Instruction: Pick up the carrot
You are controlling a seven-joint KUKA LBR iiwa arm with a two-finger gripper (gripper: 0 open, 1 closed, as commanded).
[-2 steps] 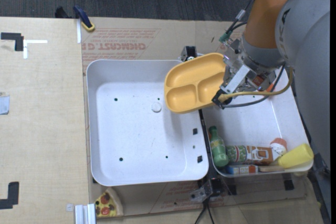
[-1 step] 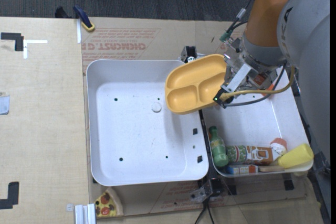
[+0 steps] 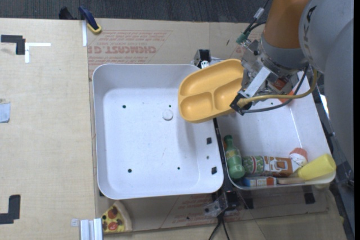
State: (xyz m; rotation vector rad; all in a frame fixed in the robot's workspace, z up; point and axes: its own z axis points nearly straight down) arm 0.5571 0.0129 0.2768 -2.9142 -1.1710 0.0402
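A small orange-red piece (image 3: 298, 155), possibly the carrot, lies in the right bin (image 3: 281, 126) near its front right corner, partly hidden behind a yellow wedge (image 3: 319, 168). My gripper (image 3: 246, 86) hangs above the right bin's back left part, well away from that piece. It is shut on the rim of a yellow divided plate (image 3: 209, 91), which floats tilted over the rims between the two bins.
A green bottle (image 3: 233, 158), a labelled sauce bottle (image 3: 269, 166) and a thin stick (image 3: 278, 181) lie along the right bin's front wall. The left bin (image 3: 107, 137) holds a small white disc (image 3: 167, 115). A toy pizza slice (image 3: 114, 220) lies on the bench in front.
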